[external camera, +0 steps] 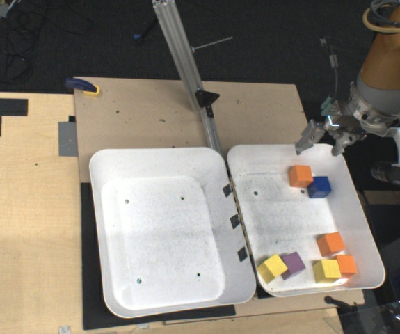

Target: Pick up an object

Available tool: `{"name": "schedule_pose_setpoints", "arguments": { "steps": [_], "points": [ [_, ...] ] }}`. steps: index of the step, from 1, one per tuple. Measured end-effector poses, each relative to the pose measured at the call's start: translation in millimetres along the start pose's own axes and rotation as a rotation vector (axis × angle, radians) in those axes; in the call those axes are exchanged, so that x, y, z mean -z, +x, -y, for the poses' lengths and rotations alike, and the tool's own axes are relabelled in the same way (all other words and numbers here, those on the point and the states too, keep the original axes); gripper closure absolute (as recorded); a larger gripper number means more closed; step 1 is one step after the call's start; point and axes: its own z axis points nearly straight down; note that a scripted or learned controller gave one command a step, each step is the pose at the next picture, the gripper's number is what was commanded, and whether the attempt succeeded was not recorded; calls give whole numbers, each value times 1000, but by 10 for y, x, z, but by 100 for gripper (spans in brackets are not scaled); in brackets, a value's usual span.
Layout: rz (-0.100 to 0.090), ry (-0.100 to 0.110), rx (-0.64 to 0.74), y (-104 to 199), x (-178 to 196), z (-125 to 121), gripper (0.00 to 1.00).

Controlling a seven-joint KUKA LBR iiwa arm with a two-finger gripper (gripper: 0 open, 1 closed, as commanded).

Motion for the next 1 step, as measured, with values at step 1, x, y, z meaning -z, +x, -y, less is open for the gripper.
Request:
{"name": "schedule_pose_setpoints", "arguments": {
  "steps": [1],
  "points": [
    [1,-5,2,3,30,-8,0]
  ]
}}
